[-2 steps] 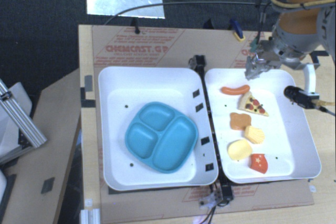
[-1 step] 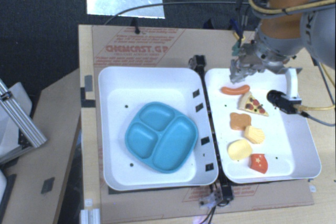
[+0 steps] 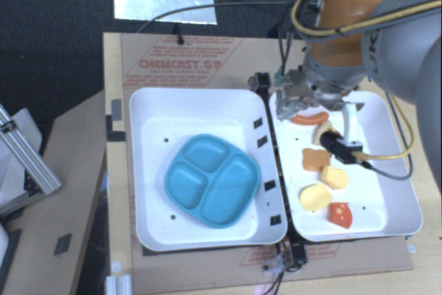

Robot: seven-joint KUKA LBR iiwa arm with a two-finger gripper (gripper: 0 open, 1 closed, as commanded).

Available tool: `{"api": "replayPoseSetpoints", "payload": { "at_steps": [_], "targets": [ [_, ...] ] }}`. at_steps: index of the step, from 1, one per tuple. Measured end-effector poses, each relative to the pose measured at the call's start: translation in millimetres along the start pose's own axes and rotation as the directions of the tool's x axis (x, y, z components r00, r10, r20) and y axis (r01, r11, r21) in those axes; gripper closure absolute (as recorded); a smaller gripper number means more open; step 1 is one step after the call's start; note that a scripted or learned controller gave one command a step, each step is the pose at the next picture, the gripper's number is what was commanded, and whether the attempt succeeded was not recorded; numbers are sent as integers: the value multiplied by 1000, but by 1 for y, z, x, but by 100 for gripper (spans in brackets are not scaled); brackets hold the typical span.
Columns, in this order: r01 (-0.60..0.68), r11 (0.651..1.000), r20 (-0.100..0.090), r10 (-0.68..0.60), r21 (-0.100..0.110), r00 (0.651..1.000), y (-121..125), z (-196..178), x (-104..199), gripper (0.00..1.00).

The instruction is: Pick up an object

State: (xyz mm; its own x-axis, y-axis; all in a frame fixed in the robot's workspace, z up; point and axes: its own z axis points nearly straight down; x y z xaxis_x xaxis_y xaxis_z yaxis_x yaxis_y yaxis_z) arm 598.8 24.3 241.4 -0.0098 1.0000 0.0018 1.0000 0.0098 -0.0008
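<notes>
**Gripper** (image 3: pixel 295 106) low over the far left corner of the right bin (image 3: pixel 387 204), close to the wall it shares with the left bin (image 3: pixel 155 128). Whether the tool is wide or narrow cannot be told, and nothing is seen held in it.

**Nearest candidate:** 1 red-orange sausage-shaped piece (image 3: pixel 309 119), lying just beside the tool along the bin's far edge, its left end tucked under the tool.

**Other candidates:** 4 pieces run toward the near edge. These are an orange chunk (image 3: pixel 316 160), a ridged yellow piece (image 3: pixel 335 178) just beside it, a pale yellow round piece (image 3: pixel 315 197) and a red wedge (image 3: pixel 340 215).

**Left bin:** 1 blue divided plate (image 3: pixel 212 179) at its centre.

**Likely risks:**
- The sausage-shaped piece looks rounded and slender, so an off-centre closure could roll or squirt it aside.
- A descent this near the shared wall could strike the rim.
- A grasp aimed lower in the bin could catch 2 neighbouring pieces at once and drop both.
</notes>
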Motion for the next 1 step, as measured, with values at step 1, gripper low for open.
{"api": "replayPoseSetpoints", "payload": {
  "at_steps": [1],
  "targets": [
    [1,1000,-1,-1,1,1000,-17,18,54,100]
  ]
}}
